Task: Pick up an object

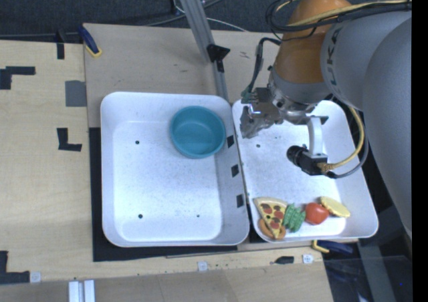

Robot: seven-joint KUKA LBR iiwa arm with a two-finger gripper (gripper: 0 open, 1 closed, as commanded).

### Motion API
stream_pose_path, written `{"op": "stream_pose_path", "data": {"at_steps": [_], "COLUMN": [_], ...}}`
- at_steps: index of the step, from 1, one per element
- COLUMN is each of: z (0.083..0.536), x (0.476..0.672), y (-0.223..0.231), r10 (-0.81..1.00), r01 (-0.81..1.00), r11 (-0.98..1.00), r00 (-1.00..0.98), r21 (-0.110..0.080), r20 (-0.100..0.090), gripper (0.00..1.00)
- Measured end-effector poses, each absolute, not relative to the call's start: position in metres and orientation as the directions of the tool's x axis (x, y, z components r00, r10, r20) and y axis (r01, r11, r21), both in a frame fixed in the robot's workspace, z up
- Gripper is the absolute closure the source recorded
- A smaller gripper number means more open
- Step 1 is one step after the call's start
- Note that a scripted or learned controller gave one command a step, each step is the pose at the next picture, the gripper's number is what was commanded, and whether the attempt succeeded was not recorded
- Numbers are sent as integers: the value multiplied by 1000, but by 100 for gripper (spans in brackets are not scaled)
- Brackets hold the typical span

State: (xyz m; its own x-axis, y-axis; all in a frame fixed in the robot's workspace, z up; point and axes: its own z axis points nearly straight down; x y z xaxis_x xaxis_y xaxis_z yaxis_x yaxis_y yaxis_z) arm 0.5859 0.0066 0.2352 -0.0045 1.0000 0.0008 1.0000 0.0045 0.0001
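My gripper [253,122] hangs over the far left part of the right bin [287,167], near the divider between the two bins. Nothing shows between its fingers. Along the near edge of the right bin lie a pizza slice toy [269,216], a green leafy piece [293,216], a red tomato [316,213] and a yellow piece [334,206], well below the gripper. A blue bowl [196,131] sits upright in the far right part of the left bin [160,187], just left of the gripper across the divider.
A grey metal pole [198,20] slants down from the top to the far edge between the bins. A black cable fitting [304,158] on the arm hangs over the right bin's middle. The arm's bulk covers the right bin's far right.
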Motion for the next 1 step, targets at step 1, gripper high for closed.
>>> {"op": "stream_pose_path", "data": {"at_steps": [1], "z": [241], "x": [605], "y": [60], "r10": [1000], "r01": [1000], "r11": [5], "r00": [-5], "r21": [0], "r20": [1], "gripper": [100]}}
